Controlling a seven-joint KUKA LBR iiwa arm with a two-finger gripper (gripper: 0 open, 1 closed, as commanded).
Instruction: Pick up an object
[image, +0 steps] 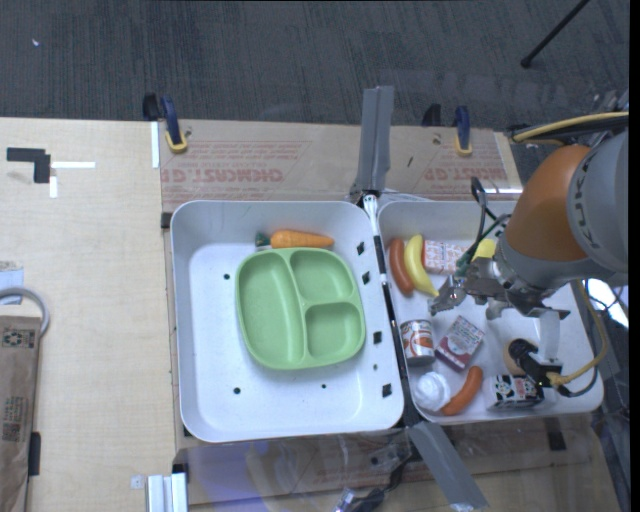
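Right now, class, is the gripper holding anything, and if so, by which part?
It cannot be told. The gripper sits low in the right bin, above the small red-and-white box and beside the banana, but nothing shows between its fingers.

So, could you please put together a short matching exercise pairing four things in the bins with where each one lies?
Things:
1. carrot
2. green plate
3. banana
4. small can

Places:
A. middle of the left bin
B. right bin, near its left wall, below the banana
C. left bin, just above the plate's top edge
D. upper left of the right bin

Pairs: 1-C, 2-A, 3-D, 4-B
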